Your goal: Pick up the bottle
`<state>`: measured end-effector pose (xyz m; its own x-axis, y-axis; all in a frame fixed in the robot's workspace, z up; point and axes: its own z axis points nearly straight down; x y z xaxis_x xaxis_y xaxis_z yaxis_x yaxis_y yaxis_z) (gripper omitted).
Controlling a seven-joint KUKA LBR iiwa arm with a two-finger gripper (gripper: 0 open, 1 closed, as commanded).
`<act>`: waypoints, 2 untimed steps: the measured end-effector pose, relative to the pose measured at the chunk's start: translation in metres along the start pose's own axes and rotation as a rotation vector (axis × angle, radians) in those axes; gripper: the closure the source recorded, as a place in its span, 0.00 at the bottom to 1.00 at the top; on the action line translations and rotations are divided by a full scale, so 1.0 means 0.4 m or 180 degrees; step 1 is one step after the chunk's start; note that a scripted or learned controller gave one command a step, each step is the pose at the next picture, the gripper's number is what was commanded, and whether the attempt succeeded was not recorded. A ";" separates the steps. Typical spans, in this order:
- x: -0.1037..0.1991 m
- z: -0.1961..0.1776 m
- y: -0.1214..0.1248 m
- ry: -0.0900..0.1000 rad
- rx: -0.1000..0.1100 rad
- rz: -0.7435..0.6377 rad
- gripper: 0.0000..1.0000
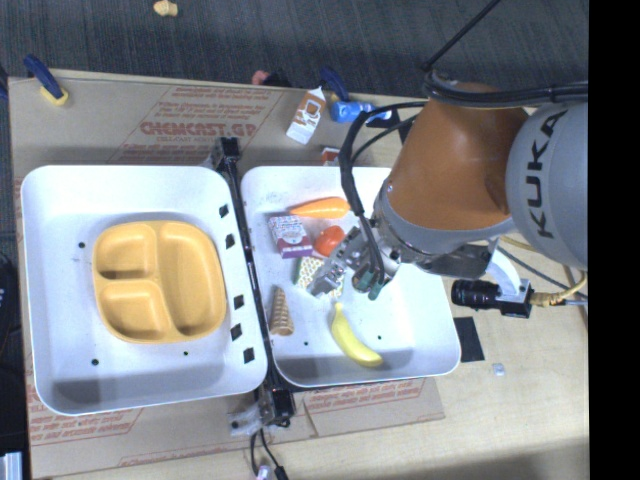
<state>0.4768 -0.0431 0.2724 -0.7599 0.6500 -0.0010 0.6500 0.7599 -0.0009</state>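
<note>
- Bottle (324, 281): my best guess is that it's the greyish thing poking out right at the gripper (354, 275), on its left side. It's half hidden by the wrist, so I'm not certain of that.
- It sits about in the middle of the right bin (430, 340), touching or nearly touching the gripper tips.
- Gripper state: honestly can't tell from this angle whether it's wide or closed. I also can't see anything clearly clamped in it, so I wouldn't call it holding anything.
- Neighbours are packed in tight. A red round piece (329, 239) and a small maroon box (288, 232) sit just up and left of the gripper, and a carrot (320, 207) lies beyond those.
- A banana (355, 340) lies just below the gripper, and an ice cream cone (281, 313) is off to its lower left.
- Step in hand looks like the approach/grasp itself: the gripper is low in the bin right at the target, and no lift is done yet.
- The next move calls for closing squarely on the bottle without catching the red piece, then a straight lift clear of the banana.
- If the grip is off-centre, I'd expect the bottle to slip or roll away.
</note>
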 end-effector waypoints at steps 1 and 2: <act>0.056 0.203 0.062 0.0011 0.0003 -0.0573 1.00; 0.129 0.202 0.152 0.0005 -0.0001 -0.1776 1.00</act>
<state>0.4772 0.0368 0.1916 -0.9888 0.1490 0.0010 0.1490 0.9888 -0.0005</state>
